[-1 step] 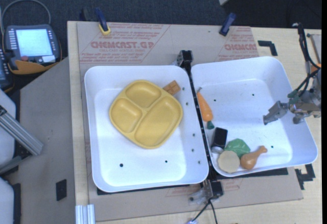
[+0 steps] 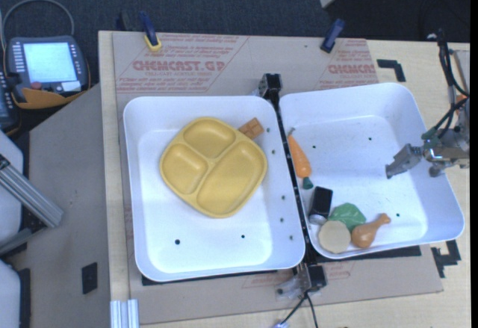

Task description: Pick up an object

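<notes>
We see two white bins: the left bin (image 2: 149, 244) holds a yellow divided plate (image 2: 213, 166), over a small brown block (image 2: 251, 128). In the right bin (image 2: 358, 106), a carrot (image 2: 299, 158), black box (image 2: 321, 202), green piece (image 2: 348, 214), drumstick (image 2: 370, 230) and cream disc (image 2: 334, 237) cluster lower-left. The gripper (image 2: 397, 163) hovers right, nothing between its parted fingers.

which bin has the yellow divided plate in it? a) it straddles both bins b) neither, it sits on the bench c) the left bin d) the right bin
c: the yellow plate lies flat inside the left bin, while the carrot and the other small items sit in the right bin by the divide.
</notes>
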You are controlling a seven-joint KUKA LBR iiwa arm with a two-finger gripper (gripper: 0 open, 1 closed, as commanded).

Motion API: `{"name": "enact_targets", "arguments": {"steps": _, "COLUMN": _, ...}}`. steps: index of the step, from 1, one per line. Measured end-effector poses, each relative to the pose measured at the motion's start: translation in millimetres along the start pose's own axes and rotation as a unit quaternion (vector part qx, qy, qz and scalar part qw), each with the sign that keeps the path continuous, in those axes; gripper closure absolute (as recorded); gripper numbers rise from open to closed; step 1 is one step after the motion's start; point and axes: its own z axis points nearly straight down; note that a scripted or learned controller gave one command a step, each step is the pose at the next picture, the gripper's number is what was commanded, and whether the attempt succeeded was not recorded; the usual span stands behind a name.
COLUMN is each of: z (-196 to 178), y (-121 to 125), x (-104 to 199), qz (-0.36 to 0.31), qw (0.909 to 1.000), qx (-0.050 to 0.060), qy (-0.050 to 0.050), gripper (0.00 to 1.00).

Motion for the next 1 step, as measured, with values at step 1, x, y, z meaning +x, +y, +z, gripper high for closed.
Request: {"name": "enact_targets", "arguments": {"steps": 1, "z": 59.2, "y": -3.3, "x": 4.2, "qz": 0.0, "qw": 1.0, "qx": 0.001, "qy": 0.0, "gripper": 0.0}}
